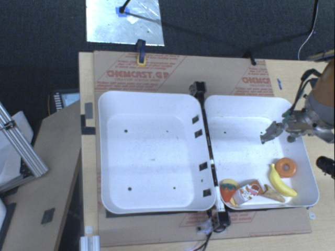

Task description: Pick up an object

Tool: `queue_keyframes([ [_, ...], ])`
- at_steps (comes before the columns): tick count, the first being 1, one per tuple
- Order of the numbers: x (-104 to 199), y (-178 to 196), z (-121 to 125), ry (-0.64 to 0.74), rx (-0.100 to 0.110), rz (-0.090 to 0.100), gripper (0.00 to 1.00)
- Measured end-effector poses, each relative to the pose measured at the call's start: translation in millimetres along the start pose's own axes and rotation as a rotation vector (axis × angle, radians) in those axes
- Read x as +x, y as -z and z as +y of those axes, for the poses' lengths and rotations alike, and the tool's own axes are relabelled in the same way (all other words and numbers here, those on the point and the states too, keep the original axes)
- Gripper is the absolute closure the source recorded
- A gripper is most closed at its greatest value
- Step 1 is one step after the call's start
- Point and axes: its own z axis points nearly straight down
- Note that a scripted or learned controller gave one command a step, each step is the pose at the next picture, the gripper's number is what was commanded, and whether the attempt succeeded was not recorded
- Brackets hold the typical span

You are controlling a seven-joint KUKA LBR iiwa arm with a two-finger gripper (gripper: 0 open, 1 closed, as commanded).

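My tool hangs over the right bin, toward its right-hand side, and at this slant it is too small and dark for me to tell whether it is clenched or released; nothing shows in its grip. Everything I could pick is crowded into the near corner of that bin: a yellow banana lying along the right wall, an orange ring-shaped piece touching the banana's upper end, a red-and-white packet just beside it, a brownish piece tucked under the banana's lower end, and a round red-orange fruit against the divider. The left bin carries none of these. My worry is the crowding: coming down on the banana, I could strike the ring or wedge against the bin wall and close on air. The banana's curve may let it roll out of a pinch, the flat packet gives little to bite on, and a descent from where I hang now would meet only bare floor, well apart from the pile.
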Motion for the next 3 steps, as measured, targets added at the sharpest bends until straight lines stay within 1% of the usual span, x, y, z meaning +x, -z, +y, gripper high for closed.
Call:
queue_keyframes([
  [1,64.6,118.1,-15.3,0.009,-0.014,0.001,0.00],
  [2,109.8,230.2,-44.8,0.005,-0.016,0.001,0.00],
  [3,167.6,315.1,-44.6,0.008,-0.012,0.002,0.00],
])
